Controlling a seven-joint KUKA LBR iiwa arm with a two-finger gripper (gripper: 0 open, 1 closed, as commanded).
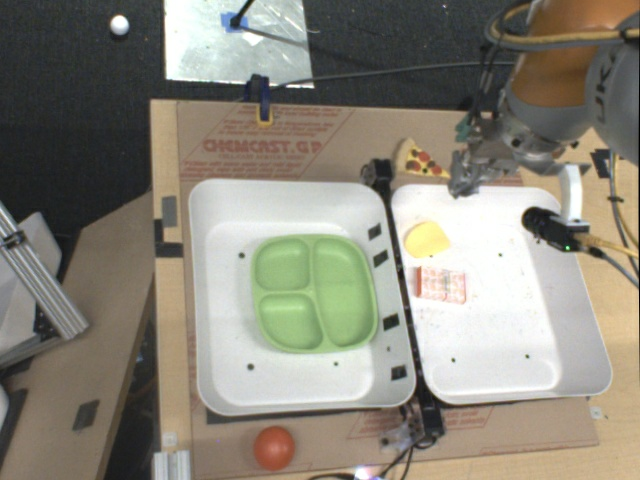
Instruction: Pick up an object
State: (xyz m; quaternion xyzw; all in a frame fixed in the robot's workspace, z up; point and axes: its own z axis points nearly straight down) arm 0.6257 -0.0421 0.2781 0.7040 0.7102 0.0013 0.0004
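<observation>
Nearest the lens, at the bottom edge, an orange ball (273,447) lies outside the bins. Likeliest pick is the yellow piece (426,237), upper left of the right bin (560,363): probably light, rounded and smooth, best pinched across its narrow width. Just below it lies a flat red-and-white packet (440,285), thin and awkward to grip. Above, over the bin's top rim, hangs the gripper (465,183), nothing between its fingers. A green divided tray (313,293) fills the left bin (225,383).

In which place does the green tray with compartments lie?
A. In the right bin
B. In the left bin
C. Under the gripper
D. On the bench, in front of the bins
B: the green tray lies flat in the left bin, while the right bin holds a yellow piece and a small packet.
</observation>
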